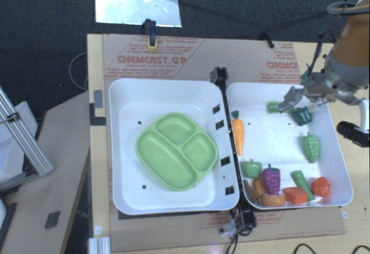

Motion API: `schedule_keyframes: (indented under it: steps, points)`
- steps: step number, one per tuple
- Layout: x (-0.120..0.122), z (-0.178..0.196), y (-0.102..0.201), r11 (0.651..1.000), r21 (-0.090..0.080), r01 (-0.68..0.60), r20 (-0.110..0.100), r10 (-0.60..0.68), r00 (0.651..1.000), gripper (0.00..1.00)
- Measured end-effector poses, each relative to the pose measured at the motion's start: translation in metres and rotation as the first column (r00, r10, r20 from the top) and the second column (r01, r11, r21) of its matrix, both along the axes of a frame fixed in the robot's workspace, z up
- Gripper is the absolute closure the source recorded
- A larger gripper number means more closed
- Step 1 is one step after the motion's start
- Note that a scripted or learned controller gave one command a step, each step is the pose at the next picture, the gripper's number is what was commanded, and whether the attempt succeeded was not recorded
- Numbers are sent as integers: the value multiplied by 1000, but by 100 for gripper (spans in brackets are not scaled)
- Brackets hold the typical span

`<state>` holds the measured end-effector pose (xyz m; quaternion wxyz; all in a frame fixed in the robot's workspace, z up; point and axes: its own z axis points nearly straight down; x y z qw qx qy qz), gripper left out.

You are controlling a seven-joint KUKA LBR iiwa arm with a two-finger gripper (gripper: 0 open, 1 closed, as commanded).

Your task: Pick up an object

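The left bin [130, 131] has a green plate [176, 150]. The right bin [277, 137] has toy foods, like a carrot [237, 133]. The gripper [302, 103] hangs there, fingers apart, holding nothing.

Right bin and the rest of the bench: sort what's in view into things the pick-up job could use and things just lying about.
For the job:
- gripper, over the right bin
- toy carrot
- dark green toy under the gripper
- light green bumpy toy
- purple grapes
- red and orange toys

Lying about:
- green divided plate
- left bin
- blue clamp
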<state>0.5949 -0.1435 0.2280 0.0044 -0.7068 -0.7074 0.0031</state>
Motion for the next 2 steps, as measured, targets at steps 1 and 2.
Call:
schedule_keyframes:
  steps: [1, 2]
  points:
    - [2, 7, 0, 1000, -2, -3, 12, 3, 1000, 0]
    - [-2, -35, 1, 1000, -2, -1, 10, 1, 1000, 0]
